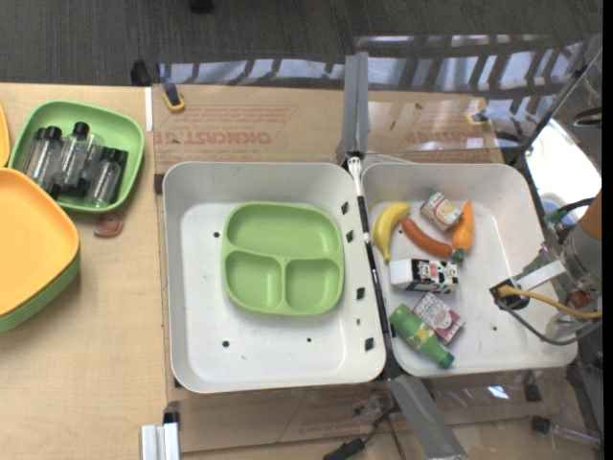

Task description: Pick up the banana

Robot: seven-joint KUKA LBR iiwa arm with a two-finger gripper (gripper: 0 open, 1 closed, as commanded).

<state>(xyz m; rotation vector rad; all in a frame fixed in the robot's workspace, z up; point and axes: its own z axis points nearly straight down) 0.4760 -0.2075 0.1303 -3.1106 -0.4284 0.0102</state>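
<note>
Camera view — banana (386,228) in right bin (503,233) on cardboard (249,127), dark carpet (287,12) beyond.

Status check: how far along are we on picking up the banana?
Nothing looks done yet: the banana lies in the right bin, by its left wall, beside the red sausage. In hand: the arm is at that bin's right edge, well apart from the banana, with other items in between. Left: reaching across, grasping the banana and lifting it.

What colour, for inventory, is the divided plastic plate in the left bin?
Light green divided plate, camera view.
</note>
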